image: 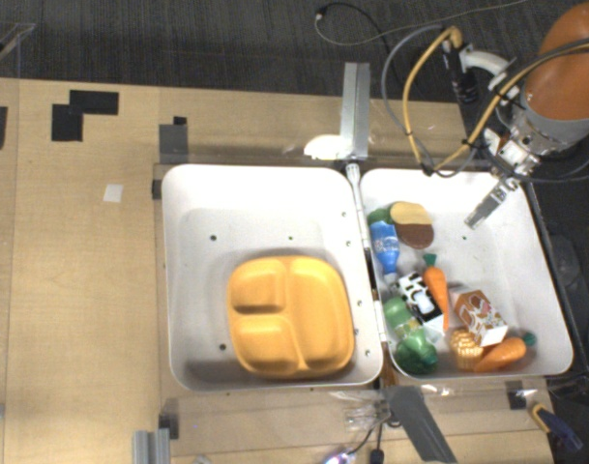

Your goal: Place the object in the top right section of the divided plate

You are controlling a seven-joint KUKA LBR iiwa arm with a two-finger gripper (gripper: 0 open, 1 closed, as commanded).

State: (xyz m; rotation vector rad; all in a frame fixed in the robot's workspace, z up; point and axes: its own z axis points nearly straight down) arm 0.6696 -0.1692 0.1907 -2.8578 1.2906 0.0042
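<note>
Bench of pale wood [72, 288] carries two white bins [192, 220] before dark carpet [178, 17]. Yellow divided plate [289, 314] lies in the left bin; toy food [429, 307] crowds the right. Gripper [483, 206] hangs above, its grip impossible to judge. No lettering is legible.

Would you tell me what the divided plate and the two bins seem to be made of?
Divided plate: probably moulded plastic, yellow-orange, smooth, slightly glossy, with rounded section ridges. Left bin and right bin: seemingly white plastic or coated metal, matte, rounded corners.
</note>
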